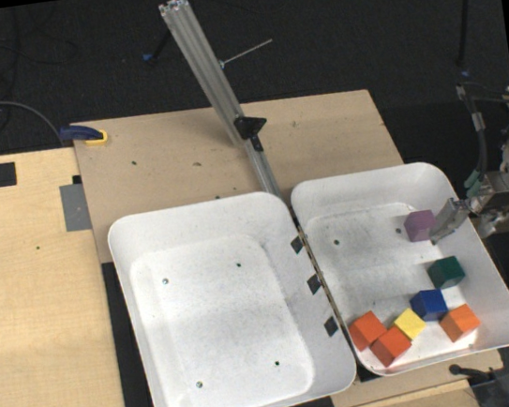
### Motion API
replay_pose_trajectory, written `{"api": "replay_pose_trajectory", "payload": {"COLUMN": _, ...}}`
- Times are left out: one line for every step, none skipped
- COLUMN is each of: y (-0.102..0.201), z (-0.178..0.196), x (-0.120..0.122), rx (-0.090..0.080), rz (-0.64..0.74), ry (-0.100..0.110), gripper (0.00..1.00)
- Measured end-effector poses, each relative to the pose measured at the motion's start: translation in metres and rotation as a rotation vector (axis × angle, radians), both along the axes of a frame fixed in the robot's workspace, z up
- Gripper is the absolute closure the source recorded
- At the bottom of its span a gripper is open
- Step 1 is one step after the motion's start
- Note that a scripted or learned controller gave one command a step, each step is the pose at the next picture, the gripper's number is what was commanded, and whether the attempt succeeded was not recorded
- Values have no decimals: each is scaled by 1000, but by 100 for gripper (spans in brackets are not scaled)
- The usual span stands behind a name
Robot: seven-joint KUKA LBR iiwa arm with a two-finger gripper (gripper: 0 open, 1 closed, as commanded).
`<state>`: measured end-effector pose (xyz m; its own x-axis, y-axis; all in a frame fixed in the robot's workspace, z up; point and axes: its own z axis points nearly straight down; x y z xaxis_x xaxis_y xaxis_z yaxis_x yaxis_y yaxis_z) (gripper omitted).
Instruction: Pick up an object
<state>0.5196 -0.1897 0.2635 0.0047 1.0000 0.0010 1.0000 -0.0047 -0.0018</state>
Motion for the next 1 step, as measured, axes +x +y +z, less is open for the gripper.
{"api": "replay_pose_trajectory", "payload": {"y": 0, "z": 0, "x": 0, "rx": 0, "rz": -1, "ry": 0, "gripper": 0}}
